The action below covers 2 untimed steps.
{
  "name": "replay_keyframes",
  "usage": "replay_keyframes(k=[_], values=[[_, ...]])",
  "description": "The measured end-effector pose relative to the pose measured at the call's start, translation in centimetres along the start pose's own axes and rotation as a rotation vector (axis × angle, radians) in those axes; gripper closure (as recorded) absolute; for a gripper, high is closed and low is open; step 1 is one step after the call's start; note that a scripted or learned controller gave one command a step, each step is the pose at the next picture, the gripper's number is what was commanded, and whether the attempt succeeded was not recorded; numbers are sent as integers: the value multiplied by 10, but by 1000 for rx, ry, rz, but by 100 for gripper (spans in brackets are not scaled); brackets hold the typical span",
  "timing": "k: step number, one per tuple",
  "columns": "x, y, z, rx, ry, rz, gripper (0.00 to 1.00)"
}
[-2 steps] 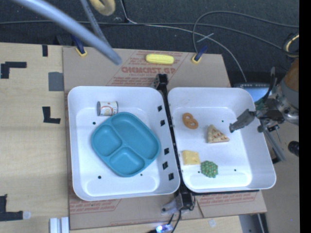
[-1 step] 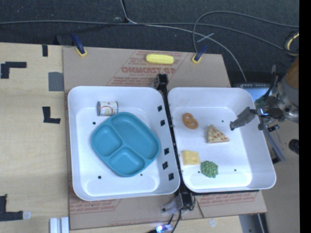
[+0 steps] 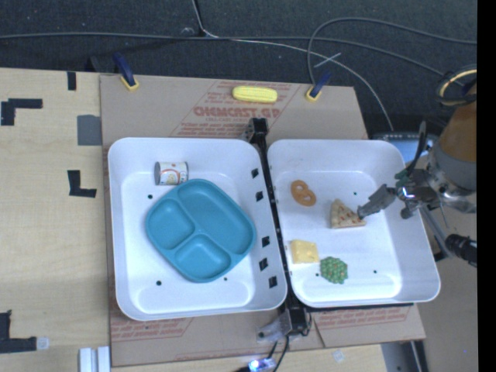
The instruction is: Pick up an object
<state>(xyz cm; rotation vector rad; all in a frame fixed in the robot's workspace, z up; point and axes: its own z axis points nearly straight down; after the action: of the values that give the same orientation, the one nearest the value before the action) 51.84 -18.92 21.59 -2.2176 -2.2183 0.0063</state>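
Observation:
The right bin [image 3: 387,161] holds a brown pretzel [image 3: 302,193], a tan triangular slice [image 3: 345,215], a yellow block [image 3: 304,251] and a green bumpy cluster [image 3: 334,270]. My gripper [image 3: 373,204] reaches in over the bin's right wall, low, with its dark tip right next to the slice's right corner. I cannot tell whether it touches the slice. Nothing shows as lifted. The left bin [image 3: 124,161] holds a blue divided plate [image 3: 200,229] and a small can [image 3: 171,173] lying on its side.
A yellow corn cob [image 3: 254,94] lies on the cardboard behind the bins, between two clamps. Cables run across the dark floor at the back. The black divider [image 3: 267,208] joins the two bins.

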Motion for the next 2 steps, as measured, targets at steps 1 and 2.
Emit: replay_keyframes(k=[1,2], values=[[-7,-6,59,1,1,1,0],[-6,-12,104,0,1,-1,0]])
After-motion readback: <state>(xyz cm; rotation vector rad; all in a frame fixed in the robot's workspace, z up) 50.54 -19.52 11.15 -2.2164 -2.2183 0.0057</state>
